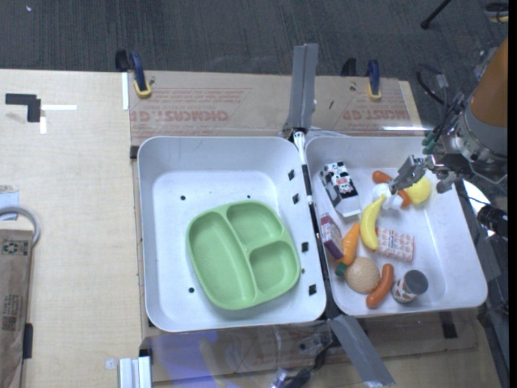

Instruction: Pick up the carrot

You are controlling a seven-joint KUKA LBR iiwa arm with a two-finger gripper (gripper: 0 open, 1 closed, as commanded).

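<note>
I see the carrot (pixel 350 242) lying in the right bin (pixel 462 241), at about nine o'clock from the bin's centre, close to the left wall. It is hemmed in: a banana (pixel 370 223) touches it on the right, a round brown bread roll (pixel 363 274) sits at its lower end, and a purple packet (pixel 329 234) lies beside it on the left. In my judgement that crowding leaves little room for a clean descent.

The gripper (pixel 406 178) hangs at the bin's upper part, at about two o'clock from the carrot and well apart from it, over a yellow toy (pixel 418 191). I cannot tell how its claw stands; nothing is visibly held.

The left bin (pixel 161 217) carries a green divided plate (pixel 244 254). Both bins rest on a pale wooden bench (pixel 65 176) with clamped cardboard (pixel 210 107) behind, and dark carpet (pixel 202 14) beyond.
</note>
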